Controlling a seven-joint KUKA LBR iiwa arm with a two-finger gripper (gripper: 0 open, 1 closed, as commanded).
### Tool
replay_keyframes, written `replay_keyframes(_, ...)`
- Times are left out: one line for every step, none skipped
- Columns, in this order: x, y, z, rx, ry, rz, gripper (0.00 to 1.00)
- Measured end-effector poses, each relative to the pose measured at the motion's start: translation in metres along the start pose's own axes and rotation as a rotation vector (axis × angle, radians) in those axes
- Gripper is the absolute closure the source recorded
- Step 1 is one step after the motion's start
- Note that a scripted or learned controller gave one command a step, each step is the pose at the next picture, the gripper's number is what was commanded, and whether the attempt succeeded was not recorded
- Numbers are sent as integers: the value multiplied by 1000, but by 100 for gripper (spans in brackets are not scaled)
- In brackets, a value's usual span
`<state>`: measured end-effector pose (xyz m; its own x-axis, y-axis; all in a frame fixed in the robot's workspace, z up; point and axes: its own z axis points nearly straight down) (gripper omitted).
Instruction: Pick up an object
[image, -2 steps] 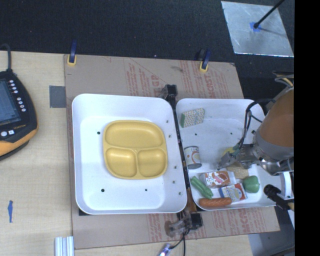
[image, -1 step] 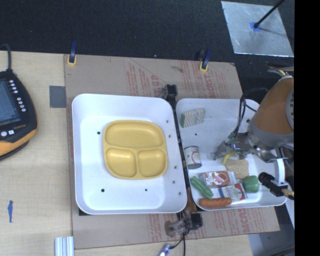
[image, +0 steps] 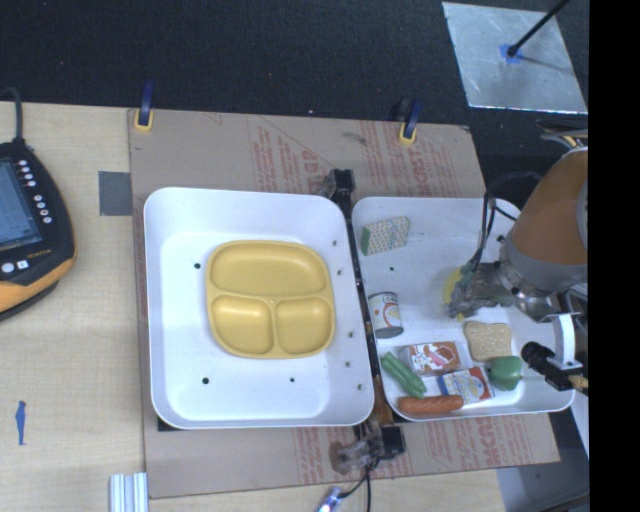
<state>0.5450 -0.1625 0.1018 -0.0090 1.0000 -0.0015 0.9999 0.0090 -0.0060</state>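
Gripper (image: 468, 295) low in the right bin (image: 430, 215), over a yellowish item (image: 455, 290) at its tip; spread or pinched, cannot tell. Just below it, bread slice (image: 488, 339); beside that, green pepper (image: 506, 372). Further left: small can (image: 384, 313), snack packet (image: 434, 357), sausage (image: 430, 405). Left bin (image: 170, 300) bearing a yellow divided plate (image: 270, 298).

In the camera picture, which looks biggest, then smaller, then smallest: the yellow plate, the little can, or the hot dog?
1. Yellow divided plate, by far the largest.
2. Hot dog and small can look close in size; the hot dog is longer, the can fatter, so I won't rank them.
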Motion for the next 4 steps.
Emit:
replay_keyframes(0,0,0,0,-1,-1,0)
replay_keyframes(-1,0,-10,2,-2,-3,100)
replay_keyframes(-1,0,-10,2,-2,-4,0)
replay_keyframes(19,-58,7,-22,-5,5,0)
